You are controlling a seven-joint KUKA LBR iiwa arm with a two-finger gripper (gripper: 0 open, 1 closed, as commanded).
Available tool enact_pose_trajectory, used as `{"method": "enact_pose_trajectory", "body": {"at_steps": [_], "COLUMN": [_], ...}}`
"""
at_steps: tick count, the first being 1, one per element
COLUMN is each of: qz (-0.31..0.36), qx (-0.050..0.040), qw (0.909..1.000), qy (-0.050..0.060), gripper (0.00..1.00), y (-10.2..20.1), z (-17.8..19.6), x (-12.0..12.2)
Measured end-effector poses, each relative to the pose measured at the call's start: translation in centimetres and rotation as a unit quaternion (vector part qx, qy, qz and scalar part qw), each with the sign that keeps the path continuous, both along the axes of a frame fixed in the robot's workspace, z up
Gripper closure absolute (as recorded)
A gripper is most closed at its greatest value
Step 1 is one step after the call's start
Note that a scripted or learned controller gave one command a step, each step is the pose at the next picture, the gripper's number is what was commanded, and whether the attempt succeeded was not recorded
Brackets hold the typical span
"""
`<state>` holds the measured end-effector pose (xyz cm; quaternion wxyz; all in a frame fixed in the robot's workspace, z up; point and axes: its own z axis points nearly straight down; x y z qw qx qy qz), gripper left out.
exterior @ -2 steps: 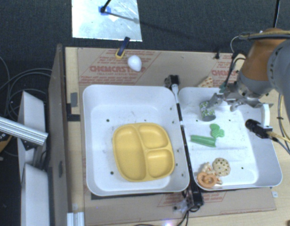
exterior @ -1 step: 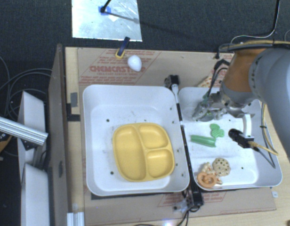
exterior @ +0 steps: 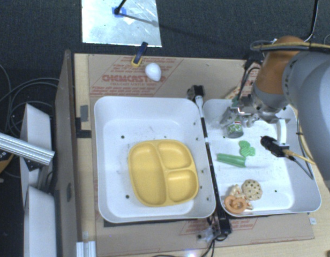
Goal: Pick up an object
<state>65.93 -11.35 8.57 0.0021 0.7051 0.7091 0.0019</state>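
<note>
Nearest, we see a cookie (exterior: 251, 188) and shrimp (exterior: 235, 203) in the right bin (exterior: 304, 197); beyond lie a green bean (exterior: 231, 159) and leafy piece (exterior: 246, 148). Farther back, the gripper (exterior: 235, 121) hangs low; its grasp we cannot tell.
</note>
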Motion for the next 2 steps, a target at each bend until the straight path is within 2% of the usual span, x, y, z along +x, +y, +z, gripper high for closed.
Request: {"method": "enact_pose_trajectory", "body": {"at_steps": [1,2], "qz": [0.001,0.002], "qx": [-0.0002,0.0015], "qw": [1.0,1.0], "qy": [-0.001,-0.001], "gripper": [1.0,1.0], "y": [0.0,6.1], "z": [1.1,10.5], "x": [0.0,-4.0]}}
